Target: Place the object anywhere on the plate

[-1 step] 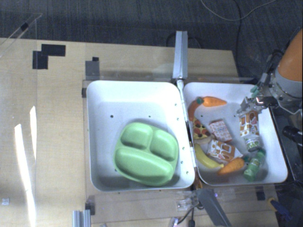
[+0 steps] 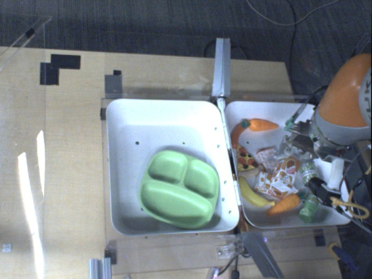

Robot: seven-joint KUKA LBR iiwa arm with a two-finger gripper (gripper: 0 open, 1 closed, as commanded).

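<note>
The green plate [image 2: 180, 188], a divided dish with three wells, lies in the left bin [image 2: 125, 156], toward the lower middle of the frame. The arm [image 2: 346, 100] hangs over the right bin [image 2: 256, 217], and its pincer [image 2: 295, 138] sits low among the clutter at the right of the frame; whether it is apart, together or clamped on anything cannot be told here. Under and beside it lie a crinkled snack packet [image 2: 278, 176], a banana [image 2: 254, 195], two toy carrots [image 2: 263, 124] [image 2: 285, 203] and a dark green piece [image 2: 309, 209]. Which of these is the task's object is unclear. The plate lies to the left of the pincer and somewhat lower in the frame, across the divider [image 2: 231, 156] between the bins, so the carry would likely run leftward over that wall.
</note>
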